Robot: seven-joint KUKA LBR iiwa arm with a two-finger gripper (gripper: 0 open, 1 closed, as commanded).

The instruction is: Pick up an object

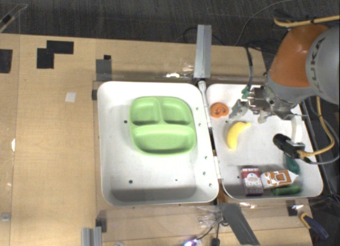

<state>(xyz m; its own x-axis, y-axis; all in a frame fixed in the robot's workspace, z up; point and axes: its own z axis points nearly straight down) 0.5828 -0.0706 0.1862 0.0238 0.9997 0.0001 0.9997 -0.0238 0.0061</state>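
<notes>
arm bent low, gripper (249, 108) above banana (236, 134), right bin (314, 186)

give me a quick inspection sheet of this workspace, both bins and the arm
surface: wooden bench with left bin and right bin side by side
job's things: banana, orange round object, two small boxes, all in right bin
clutter: green divided tray in left bin
grippers: gripper low over right bin beside the orange object, nothing seen between fingers
cables: black cables on the floor; yellow hose on arm
surroundings: dark carpet; black markers on bench
</notes>
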